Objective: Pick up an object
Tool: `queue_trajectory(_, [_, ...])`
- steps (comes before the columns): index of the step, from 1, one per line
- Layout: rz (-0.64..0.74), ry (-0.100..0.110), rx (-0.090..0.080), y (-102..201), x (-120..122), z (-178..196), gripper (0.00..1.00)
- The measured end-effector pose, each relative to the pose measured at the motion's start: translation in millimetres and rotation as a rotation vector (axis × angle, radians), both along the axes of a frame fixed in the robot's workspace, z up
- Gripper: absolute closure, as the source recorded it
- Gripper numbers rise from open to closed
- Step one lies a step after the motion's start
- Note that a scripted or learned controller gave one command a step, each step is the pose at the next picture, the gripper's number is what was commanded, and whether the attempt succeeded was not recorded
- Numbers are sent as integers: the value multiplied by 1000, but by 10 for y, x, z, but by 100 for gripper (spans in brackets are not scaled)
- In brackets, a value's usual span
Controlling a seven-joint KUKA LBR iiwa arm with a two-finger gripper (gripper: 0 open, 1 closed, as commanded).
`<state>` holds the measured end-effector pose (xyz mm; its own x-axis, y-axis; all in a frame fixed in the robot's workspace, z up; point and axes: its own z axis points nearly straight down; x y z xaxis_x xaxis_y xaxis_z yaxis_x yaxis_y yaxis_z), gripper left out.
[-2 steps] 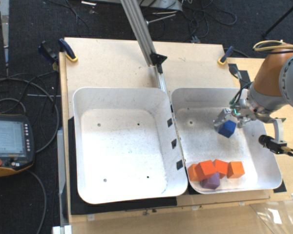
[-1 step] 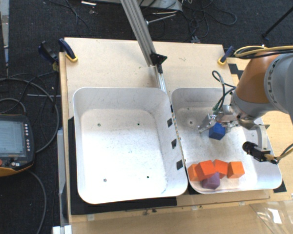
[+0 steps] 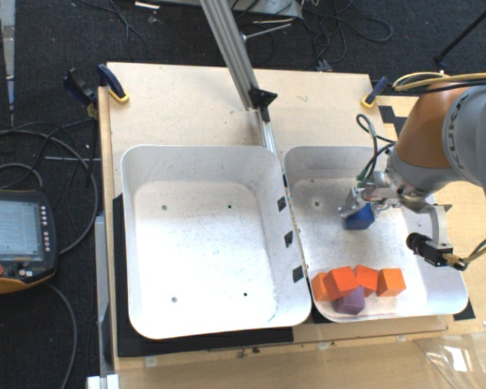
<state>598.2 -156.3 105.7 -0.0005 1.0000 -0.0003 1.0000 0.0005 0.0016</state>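
My gripper [image 3: 358,207] reaches into the right bin [image 3: 324,177] from the right, near the bin's middle. A small blue block [image 3: 359,218] sits between its silver fingers, at their tips, and the fingers are shut on it. Along the bin's front wall lie three orange blocks [image 3: 337,284], [image 3: 364,277], [image 3: 391,282] and a purple block [image 3: 350,301], all clear of the gripper.
The left bin [image 3: 198,241] adjoins the right one along a shared rim with black clips [image 3: 288,237]. A slanted metal pole [image 3: 235,51] ends at the back of that rim. Cables and a black connector [image 3: 425,250] hang from the wrist over the right bin's right side.
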Motion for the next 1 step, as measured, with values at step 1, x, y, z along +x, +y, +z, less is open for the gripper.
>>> queue_trajectory(1, [10, -11, 2, 796, 635, 950, 100])
